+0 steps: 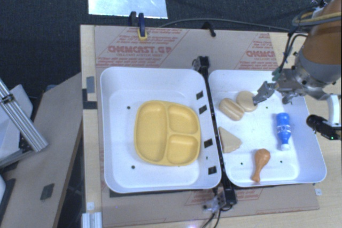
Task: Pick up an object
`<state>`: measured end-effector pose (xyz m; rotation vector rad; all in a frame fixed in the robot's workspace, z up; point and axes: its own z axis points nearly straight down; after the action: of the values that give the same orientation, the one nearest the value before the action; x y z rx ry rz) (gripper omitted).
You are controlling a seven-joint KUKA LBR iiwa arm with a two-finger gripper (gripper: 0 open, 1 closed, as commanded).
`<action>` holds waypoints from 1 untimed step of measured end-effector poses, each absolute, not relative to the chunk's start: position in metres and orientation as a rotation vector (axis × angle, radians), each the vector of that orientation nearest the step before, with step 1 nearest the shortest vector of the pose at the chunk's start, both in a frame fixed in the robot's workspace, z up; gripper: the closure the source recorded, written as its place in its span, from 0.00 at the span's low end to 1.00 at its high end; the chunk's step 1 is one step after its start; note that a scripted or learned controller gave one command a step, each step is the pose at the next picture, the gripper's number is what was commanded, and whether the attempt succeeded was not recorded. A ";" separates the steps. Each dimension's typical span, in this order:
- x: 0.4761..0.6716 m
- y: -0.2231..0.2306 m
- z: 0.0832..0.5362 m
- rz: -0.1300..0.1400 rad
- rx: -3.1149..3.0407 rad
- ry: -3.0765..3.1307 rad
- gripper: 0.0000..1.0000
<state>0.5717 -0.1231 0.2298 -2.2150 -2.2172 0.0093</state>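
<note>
The gripper (265,92) hangs low over the right bin (299,173), its tip just beside a round tan bun (246,100), and whether it is released or clenched cannot be told from this slant. That bin on the worktop (160,45) also holds an oblong bread roll (231,109) touching the bun, what looks like a pale wedge of cheese (230,140), a drumstick (260,162) and a blue bottle (283,129). The left bin (115,115) holds a yellow divided plate (166,132).

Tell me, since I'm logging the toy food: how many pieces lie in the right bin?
4: bread roll, round bun touching it, wedge near the divider, drumstick in front. None seem hidden.
</note>
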 end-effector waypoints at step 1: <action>0.574 -0.123 0.236 -0.001 -2.219 -2.226 0.00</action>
<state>0.5740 -0.1229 0.2358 -2.2187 -2.2257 -0.0010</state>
